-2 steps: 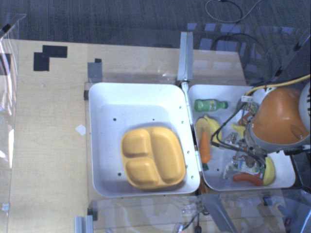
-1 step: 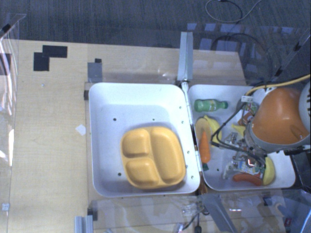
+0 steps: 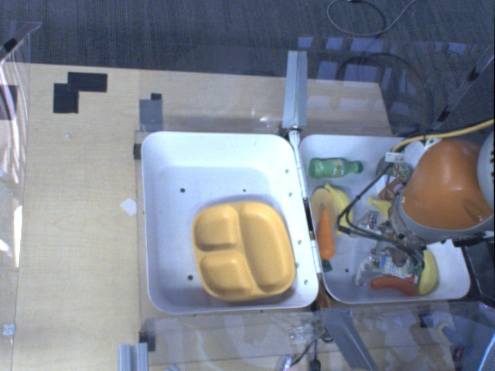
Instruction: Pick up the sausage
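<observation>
Plainly no readable writing anywhere; bottle green with a pale label band, text too small to make out. Two black blocks stuck on the pale wooden desk at far left, no lettering.

Left bin: shallow, white, smooth plastic with rounded corners, holding a yellow tray, glossy, rounded, split into three compartments. Right bin: same white plastic, crowded. Bottle lying on its side near the far rim. Banana curved and yellow just below it, beside the wall between the bins. Carrot slim, orange, tapered, lying lengthwise along that wall, touching the banana's near end. Second yellow piece curved, near the front right corner.

Sausage reddish, smooth, short and cylindrical, lying flat close to the front rim of the right bin, just left of the yellow piece. End effector a tangle of metal and cables under the arm's orange dome, lowered right above the sausage, at or nearly at contact. Spread or pressed together: cannot tell, hidden by wrist hardware.
</observation>
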Robot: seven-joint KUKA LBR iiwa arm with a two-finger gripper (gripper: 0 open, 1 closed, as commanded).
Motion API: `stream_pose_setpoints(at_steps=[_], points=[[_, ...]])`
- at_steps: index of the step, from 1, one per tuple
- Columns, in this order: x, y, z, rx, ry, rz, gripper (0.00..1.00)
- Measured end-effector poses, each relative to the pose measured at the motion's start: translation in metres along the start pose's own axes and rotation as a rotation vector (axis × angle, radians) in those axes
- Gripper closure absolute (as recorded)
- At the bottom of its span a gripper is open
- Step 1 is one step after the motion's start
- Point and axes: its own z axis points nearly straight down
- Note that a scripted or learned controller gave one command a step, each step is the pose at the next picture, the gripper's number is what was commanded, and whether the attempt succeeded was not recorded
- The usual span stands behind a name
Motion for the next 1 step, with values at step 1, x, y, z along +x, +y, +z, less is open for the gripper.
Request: stream_pose_setpoints(at_steps=[1], points=[[0.0000,0.0000,0.0000,0.000,0.000,0.000,0.00]])
